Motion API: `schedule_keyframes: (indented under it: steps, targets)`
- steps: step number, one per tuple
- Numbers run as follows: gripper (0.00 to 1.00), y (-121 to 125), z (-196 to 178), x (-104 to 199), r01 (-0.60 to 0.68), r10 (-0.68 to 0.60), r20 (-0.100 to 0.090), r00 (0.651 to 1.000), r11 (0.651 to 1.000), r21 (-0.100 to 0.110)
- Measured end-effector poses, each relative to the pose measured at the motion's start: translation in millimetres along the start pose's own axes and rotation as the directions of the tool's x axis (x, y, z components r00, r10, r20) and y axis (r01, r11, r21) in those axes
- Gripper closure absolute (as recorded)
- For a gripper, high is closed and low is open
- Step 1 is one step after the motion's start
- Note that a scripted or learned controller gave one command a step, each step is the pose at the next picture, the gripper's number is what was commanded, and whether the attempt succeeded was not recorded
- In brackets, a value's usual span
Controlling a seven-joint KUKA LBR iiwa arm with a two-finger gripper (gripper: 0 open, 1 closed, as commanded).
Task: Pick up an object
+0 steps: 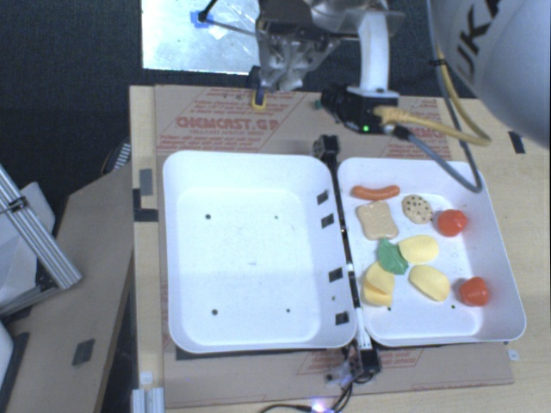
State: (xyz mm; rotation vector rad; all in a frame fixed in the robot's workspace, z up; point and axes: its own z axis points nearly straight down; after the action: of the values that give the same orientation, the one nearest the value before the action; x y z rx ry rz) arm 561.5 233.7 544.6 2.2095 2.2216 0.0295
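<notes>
Your right bin (504,312) is holding toy food: sausage (375,192), cookie (417,207), two tomatoes (451,222). Jaws (281,74) are hanging above the desk (146,144); state unreadable.

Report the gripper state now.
Gripper: above the bench behind the bins, holding nothing visible; open or closed cannot be told.

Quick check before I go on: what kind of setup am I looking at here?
Most likely a robotics lab test bench, not a kitchen. Two shallow white bins sit on cardboard sheeting, the right one holding toy food such as a tomato and a cookie, with loose cables nearby.
</notes>
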Motion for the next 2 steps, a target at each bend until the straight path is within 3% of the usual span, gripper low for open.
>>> schedule_keyframes:
  steps: [1, 2]
  targets:
    - [1.0, 68.4, 12.0, -37.1, -0.009, 0.009, 0.01, 1.0, 1.0, 0.017]
    - [1.0, 107.6, 11.2, -116.6, -0.013, 0.012, 0.01, 1.0, 1.0, 0.016]
